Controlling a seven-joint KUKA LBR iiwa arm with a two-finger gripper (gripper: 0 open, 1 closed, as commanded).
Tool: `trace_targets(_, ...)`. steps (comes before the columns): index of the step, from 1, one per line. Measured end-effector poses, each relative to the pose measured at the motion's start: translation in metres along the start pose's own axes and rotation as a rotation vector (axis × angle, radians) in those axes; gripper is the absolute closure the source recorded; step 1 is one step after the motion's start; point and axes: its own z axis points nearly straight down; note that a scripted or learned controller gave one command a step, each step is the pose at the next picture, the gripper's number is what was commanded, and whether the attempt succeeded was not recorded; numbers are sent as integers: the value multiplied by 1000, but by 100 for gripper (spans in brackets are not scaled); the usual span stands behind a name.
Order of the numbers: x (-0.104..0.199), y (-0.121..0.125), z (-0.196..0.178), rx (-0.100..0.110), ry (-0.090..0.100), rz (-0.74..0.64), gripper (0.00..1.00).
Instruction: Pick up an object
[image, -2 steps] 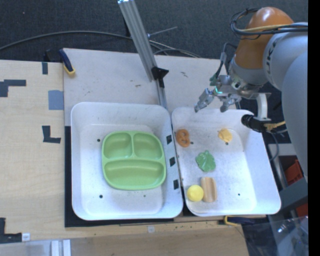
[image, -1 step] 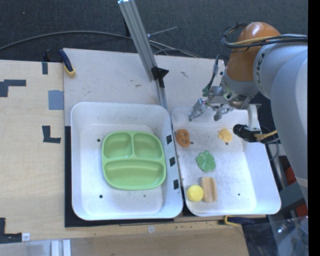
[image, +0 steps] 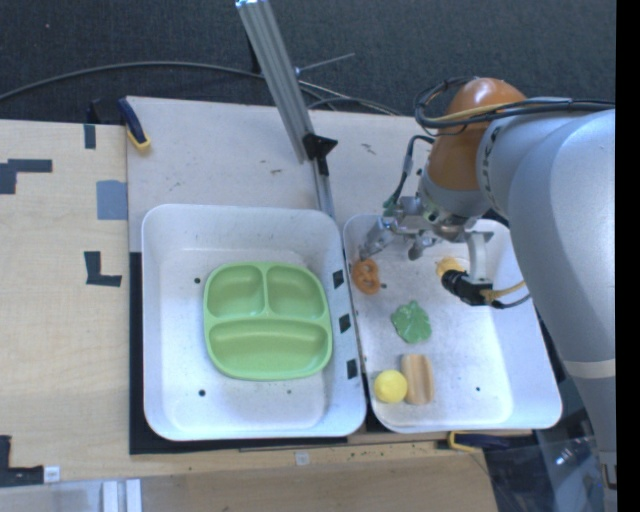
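Pale wood is covering the bench (image: 60, 330) you are looking down on, with dark carpet and loose cables lying beyond its far edge. Two shallow white bins are sitting side by side on it — the left bin (image: 165, 300) and the right bin (image: 500, 395), their inner rims touching.

You are seeing a green divided plate (image: 267, 320) lying flat in the middle of the left bin, its two small compartments facing the far side.

In the right bin, four small things are lying apart from the arm. An orange piece (image: 366, 276) is sitting at the far left, close against the bin's left wall. A green leafy piece (image: 411, 322) is lying near the bin's middle. Nearer to you, a yellow ball (image: 390, 386) is resting just beside a tan bread-like stick (image: 417, 379), the two touching or nearly so.

Your arm (image: 560, 200) is reaching in from the right, its orange band showing above the wrist. The gripper (image: 383, 237) is hanging over the far left corner of the right bin, just beyond the orange piece — nothing is showing between its tips, and at this size you cannot tell how the hand is set. A metal pole (image: 285, 90) is slanting across the far side of the bench.
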Motion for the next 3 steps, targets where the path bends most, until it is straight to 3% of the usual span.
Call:
trace_targets(1, 0, -1, 16, -3, -2, 0, 0)
trace_targets(2, 1, 0, 6, -3, -2, -2, 100)
trace_targets(3, -1, 1, -37, -10, 1, 1, 100)
